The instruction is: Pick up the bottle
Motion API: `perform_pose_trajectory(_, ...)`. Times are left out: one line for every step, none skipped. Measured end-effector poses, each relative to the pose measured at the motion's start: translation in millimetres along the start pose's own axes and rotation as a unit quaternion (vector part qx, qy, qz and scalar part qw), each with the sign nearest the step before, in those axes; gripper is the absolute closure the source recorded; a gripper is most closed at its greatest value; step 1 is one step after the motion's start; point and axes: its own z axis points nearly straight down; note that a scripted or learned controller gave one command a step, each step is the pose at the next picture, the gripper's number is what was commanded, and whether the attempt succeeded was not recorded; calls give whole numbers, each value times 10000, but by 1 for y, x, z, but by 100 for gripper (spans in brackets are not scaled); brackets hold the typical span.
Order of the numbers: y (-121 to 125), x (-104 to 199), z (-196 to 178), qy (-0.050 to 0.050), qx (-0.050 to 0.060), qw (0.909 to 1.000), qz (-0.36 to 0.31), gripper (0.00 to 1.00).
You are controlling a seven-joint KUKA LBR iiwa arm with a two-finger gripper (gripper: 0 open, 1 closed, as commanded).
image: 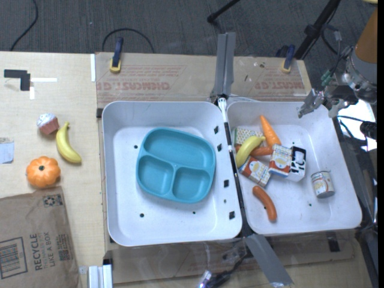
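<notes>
Right bin [303,216] cluttered; gripper [311,105] over its far right corner, above the rim.

Nearest in the smooth white right bin: a glossy orange-red sausage [264,203], then a small metal can [323,183] with a pale label, standing apart to the right. Behind them two printed cartons [269,165] touch a dark container [298,161] with white markings, flat on the bin floor. This may be the bottle, though its shape is too small to confirm. Further back lie a yellow banana [248,149] and a tapered carrot [269,131]. The left bin [120,221] holds a teal three-compartment plastic tray [176,165]. Whether the gripper is open or closed cannot be told.
</notes>
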Motion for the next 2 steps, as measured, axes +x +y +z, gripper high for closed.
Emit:
perform_pose_trajectory(-78,-18,80,5,7,10000,41,0)
perform_pose_trajectory(-103,50,89,7,12,9928,1200,0)
